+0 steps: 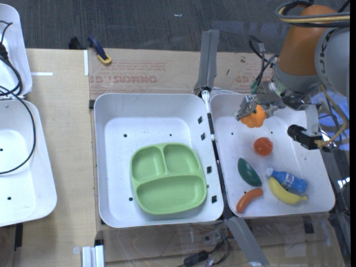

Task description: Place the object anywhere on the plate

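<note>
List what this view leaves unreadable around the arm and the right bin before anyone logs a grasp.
- End effector: its tip meets the orange object in the camera view, but a real hold is too small and cluttered to confirm.
- Blue bottle: label too small to read, lower side overlapped by the banana.
- Arm: cut off by the view's top and right edges.
- Right bin: far right wall hidden behind the arm and cables.
</note>
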Controlling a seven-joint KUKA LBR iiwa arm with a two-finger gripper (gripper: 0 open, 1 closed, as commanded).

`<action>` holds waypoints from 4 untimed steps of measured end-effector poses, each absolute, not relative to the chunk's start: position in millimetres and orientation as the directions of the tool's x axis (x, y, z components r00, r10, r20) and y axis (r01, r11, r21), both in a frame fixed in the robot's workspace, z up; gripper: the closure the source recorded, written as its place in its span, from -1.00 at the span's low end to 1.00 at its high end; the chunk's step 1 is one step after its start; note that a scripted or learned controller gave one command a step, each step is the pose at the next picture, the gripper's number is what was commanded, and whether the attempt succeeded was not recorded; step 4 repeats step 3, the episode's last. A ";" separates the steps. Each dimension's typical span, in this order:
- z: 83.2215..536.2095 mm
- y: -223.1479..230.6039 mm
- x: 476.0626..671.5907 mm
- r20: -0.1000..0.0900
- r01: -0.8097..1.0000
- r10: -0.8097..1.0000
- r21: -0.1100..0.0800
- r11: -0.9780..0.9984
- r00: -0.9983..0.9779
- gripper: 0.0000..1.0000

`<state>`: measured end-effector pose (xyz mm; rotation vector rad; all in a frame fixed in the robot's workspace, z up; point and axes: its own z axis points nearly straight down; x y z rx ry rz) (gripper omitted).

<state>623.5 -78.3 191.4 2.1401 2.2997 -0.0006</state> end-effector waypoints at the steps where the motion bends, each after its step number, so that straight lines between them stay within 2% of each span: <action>1: 190.2 -20.3 548.3 -0.001 1.000 1.000 -0.004 0.010 -0.010 1.00; 2: 190.1 56.3 537.7 -0.001 1.000 1.000 -0.005 -0.012 0.012 1.00; 3: 190.2 55.9 537.8 -0.001 1.000 1.000 -0.005 -0.013 0.013 -1.00; 4: 190.2 55.9 537.8 -0.001 1.000 1.000 -0.005 -0.013 0.013 -1.00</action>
